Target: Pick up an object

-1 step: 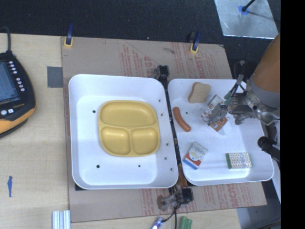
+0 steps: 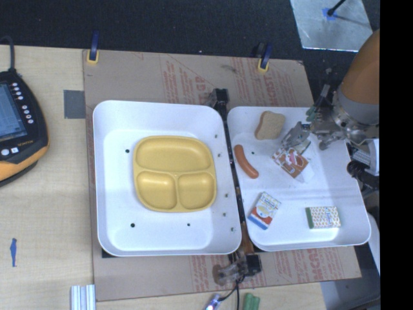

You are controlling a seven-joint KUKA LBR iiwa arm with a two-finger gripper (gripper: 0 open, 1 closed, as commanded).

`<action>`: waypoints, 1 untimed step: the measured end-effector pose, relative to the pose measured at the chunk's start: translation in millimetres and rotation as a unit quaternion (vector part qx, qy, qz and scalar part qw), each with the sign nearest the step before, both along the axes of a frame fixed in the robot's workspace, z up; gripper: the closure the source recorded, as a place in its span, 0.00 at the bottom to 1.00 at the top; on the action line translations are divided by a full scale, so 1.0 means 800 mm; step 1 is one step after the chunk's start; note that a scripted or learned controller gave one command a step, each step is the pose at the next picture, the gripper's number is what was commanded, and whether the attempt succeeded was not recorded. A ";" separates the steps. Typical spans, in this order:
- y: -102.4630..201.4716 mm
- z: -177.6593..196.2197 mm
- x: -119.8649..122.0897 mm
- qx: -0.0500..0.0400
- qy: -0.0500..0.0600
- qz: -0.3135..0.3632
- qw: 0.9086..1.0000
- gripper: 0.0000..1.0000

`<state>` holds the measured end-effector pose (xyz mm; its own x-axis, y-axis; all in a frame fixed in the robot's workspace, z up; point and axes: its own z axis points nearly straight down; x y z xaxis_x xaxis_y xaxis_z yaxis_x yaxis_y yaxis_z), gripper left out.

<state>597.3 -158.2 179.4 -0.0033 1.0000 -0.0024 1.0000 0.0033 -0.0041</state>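
The arm comes in from the right, its grey body and orange band cut off by the frame edge. The gripper (image 2: 298,136) hangs low over the right bin (image 2: 345,237), its metal fingers pointing left and down toward a red and white packet (image 2: 292,161). The finger ends blur into the top of the packet, so I cannot tell how far apart they are or whether they have hold of anything.

In the same bin, a slice of bread (image 2: 269,124) lies near the back, a sausage (image 2: 246,161) sits by the left wall, a small carton (image 2: 264,210) rests toward the front, and a green sponge (image 2: 322,217) lies at the front right.

The left bin (image 2: 116,231) carries a yellow divided plate (image 2: 174,173). A control pendant (image 2: 16,128) lies at the far left, partly cut off
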 end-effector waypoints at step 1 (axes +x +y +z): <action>0.003 -0.109 -0.011 0.000 -0.001 0.000 1.000 0.00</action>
<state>588.9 -155.9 92.1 -0.0041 1.0000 -0.0021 1.0000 0.0041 -0.0018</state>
